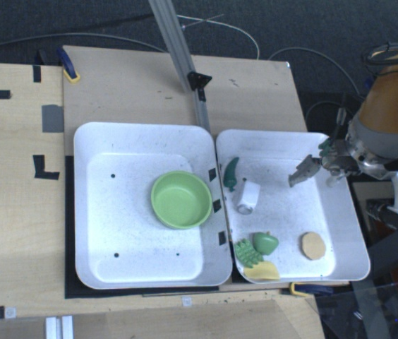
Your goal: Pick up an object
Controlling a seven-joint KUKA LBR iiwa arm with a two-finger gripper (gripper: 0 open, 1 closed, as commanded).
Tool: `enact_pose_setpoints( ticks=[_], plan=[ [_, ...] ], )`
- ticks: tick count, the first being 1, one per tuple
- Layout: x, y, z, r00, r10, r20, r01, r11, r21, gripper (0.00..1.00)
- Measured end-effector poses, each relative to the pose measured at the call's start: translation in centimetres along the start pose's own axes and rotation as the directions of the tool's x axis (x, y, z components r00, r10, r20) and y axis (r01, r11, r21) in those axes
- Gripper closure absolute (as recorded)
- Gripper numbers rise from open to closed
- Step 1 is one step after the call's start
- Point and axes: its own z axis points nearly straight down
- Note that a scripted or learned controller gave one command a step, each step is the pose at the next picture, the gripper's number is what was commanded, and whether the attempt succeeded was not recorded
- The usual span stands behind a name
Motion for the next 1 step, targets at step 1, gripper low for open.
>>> enact_pose_setpoints(
  ticks=[1],
  plan=[
    [-0.01, 0.0, -0.01, 1.0, 0.0, 0.0, 0.0, 1.0, -0.001, 0.0]
  ],
)
